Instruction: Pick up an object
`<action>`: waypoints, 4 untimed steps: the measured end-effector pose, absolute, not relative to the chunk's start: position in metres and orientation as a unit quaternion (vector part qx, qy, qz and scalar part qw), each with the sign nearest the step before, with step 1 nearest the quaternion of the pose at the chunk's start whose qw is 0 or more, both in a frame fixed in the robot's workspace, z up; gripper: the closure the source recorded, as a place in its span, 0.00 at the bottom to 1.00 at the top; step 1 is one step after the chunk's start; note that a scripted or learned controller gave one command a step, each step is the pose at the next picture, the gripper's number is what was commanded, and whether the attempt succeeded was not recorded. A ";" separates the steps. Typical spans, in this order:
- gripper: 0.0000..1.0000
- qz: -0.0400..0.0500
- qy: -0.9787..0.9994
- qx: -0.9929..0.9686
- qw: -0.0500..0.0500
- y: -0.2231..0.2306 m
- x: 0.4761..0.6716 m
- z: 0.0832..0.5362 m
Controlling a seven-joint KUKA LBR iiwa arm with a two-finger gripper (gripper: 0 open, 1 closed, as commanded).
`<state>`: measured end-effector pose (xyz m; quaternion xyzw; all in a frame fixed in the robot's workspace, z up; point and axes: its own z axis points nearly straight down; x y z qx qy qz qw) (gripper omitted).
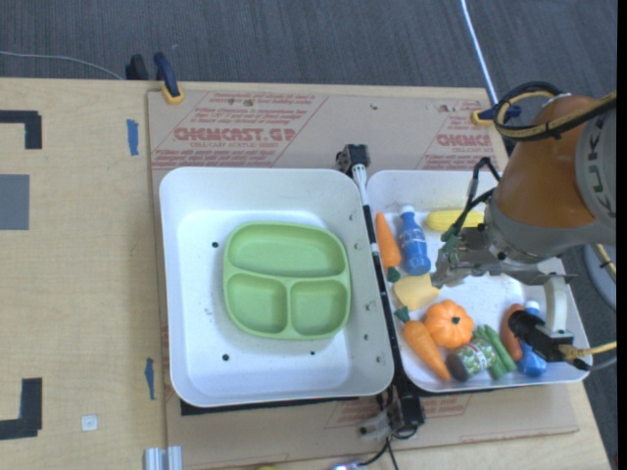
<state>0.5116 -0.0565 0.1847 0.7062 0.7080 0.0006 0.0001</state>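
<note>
Divided plate (286,280) in the left bin (186,292); bottle (412,242), pumpkin (450,323) and carrots (426,349) in the right bin (568,313).

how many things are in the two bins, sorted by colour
green: 3, a plate, a can, a pod
orange: 3, a pumpkin, two carrots
blue: 2, a bottle, a toy
yellow: 2, a wedge, a banana
total: 10
</note>
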 end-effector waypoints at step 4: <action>1.00 0.000 0.707 0.707 0.000 -0.097 0.596 0.106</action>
